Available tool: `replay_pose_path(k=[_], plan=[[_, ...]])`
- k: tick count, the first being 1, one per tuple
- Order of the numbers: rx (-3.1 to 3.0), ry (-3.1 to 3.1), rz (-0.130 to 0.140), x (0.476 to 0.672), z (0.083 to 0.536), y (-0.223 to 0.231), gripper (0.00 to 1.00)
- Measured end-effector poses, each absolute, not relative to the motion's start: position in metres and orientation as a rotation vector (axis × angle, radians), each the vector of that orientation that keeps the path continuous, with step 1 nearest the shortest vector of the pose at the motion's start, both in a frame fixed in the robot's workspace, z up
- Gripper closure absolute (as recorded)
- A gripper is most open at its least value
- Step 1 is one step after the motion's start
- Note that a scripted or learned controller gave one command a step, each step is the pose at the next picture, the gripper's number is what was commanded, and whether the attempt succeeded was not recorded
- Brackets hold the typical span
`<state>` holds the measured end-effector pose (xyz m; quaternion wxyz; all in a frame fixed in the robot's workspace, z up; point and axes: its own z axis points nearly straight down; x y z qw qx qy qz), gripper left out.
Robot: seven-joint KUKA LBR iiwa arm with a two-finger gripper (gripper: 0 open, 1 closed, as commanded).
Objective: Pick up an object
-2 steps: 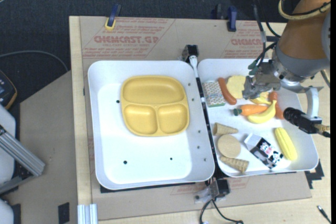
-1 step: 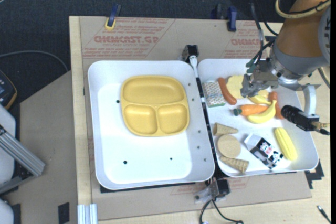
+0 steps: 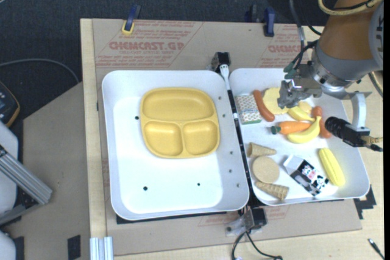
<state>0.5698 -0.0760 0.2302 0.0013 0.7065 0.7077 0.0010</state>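
The right bin holds several toy foods. Along its far side lie an orange-red sausage, a green and white wafer block, two bananas and a carrot. My gripper hangs low over the far part of this bin. It sits just right of the sausage, above the upper banana and a pale yellow piece. I see nothing clearly between its fingers, and its body hides what lies right beneath it.
Nearer the front of the right bin lie a cone, a round biscuit, a second cone, a corn cob and a black and white packet. The left bin holds a yellow divided plate.
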Motion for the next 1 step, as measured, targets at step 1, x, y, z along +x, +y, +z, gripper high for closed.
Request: replay_pose_path(k=[1], plan=[[2.225, 2.222, -0.003, 0.5609, 0.214, -0.082, 1.0]])
